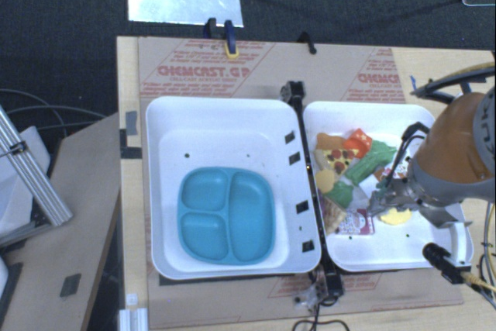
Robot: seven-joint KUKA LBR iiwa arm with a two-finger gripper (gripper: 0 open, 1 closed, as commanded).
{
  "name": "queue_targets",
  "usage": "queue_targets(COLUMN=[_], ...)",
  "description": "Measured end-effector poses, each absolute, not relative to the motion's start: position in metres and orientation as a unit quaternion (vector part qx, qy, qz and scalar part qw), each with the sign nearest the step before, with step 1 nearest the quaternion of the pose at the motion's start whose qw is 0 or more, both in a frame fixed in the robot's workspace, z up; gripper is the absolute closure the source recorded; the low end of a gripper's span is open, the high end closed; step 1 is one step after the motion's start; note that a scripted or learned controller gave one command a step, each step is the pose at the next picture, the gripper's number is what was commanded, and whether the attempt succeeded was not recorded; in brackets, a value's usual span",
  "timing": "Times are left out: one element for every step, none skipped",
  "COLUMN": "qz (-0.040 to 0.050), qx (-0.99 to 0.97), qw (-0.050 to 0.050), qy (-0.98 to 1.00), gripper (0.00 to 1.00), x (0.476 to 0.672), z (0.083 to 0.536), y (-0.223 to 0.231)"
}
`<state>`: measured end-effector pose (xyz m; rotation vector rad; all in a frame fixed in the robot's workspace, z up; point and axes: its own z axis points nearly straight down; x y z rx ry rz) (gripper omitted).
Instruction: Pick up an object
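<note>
The right bin (364,256) holds a heap of toy food: a pizza slice (339,159), a red piece (359,142), a green piece (370,160), a yellow round piece (396,217) and a red-and-white packet (355,223). The arm, with its orange band (465,143), reaches in from the right over this bin. Its gripper (385,200) hangs low beside the green piece and just above the yellow round piece. The wrist hides the fingertips.
The left bin (225,116) holds a blue divided plate (228,215). A black divider with clips (304,174) runs between the bins. Cardboard (201,70) lies under both bins. A metal frame (27,174) stands at the far left.
</note>
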<state>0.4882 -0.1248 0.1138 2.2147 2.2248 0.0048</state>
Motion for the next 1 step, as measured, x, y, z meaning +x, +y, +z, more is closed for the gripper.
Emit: queue_targets(qz=[0.0025], qx=[0.704], qw=[0.002], qy=[0.711], gripper=[1.0], x=[0.488], z=[0.1878], y=[-0.0584])
